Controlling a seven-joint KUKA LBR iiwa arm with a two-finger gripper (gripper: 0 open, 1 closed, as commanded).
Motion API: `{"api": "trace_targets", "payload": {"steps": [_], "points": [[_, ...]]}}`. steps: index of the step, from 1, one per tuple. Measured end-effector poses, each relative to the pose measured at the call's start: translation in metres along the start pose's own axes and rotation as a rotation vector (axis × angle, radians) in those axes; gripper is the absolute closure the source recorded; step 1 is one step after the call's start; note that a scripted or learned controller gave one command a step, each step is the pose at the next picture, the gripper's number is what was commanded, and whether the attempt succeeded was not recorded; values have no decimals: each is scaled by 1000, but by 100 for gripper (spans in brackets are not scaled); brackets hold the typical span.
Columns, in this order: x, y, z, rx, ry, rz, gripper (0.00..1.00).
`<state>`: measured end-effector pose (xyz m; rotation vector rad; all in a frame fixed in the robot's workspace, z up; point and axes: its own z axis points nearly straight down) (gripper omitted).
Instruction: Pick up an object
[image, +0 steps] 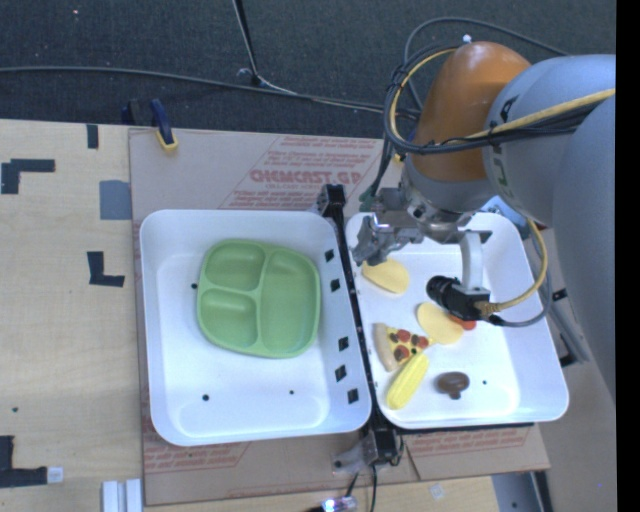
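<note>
Right bin (520, 395), center-right of frame: toy foods. Yellow chip (387, 277) at its upper left, second yellow piece (440, 325) mid-bin, pizza slice (395, 345), corn (407, 381), brown mushroom (453, 382) lower down. Gripper (378, 243) hangs just above the upper chip; can't tell how far the jaws are open, nothing seen held. Left bin (160, 300) holds green divided plate (259, 298). Both bins on cardboard (290, 170) on desk (60, 300).
</note>
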<state>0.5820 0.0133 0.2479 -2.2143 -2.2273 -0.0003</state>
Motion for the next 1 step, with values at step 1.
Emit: {"api": "trace_targets", "payload": {"steps": [1], "points": [[54,20,16,1,0,-1,100]]}}
